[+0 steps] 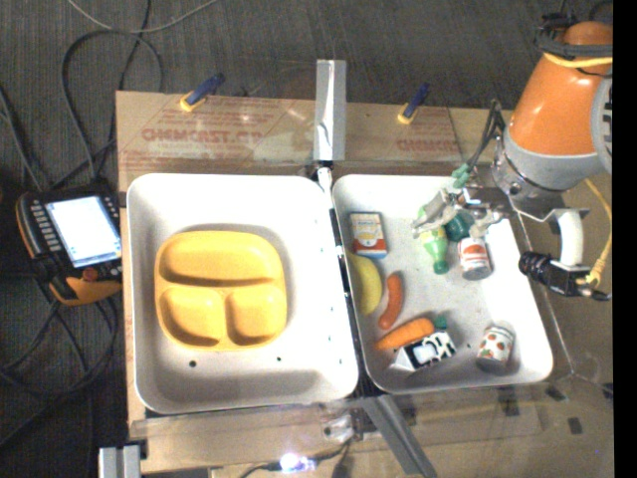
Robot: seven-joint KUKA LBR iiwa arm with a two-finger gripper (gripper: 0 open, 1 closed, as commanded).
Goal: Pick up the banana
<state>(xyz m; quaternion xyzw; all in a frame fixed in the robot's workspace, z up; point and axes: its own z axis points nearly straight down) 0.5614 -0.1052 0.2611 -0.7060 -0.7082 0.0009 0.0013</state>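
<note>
camera view: the banana [368, 282] lies in the right bin [528, 366], against its left wall, just below a small carton [367, 233] and just beside a sausage [392, 300], with a carrot [404, 334] close below. risk assessment: these crowding items and the bin wall leave little room on either side of the fruit, so a descent may land on the sausage or carton, or strike the wall, and a partial grip on the curved skin is likely to slip. the gripper [444, 217] is well apart from the target, in the upper right of the same bin, near a green bottle [441, 252] and a red-capped jar [475, 257]; a sideways travel could knock these over. arm pose: the grey arm with its orange band [564, 88] enters from the right, wrist angled down and leftward. claw state cannot be told; nothing visibly sits in it. the left bin [139, 297] holds a yellow tray [223, 287].
</note>
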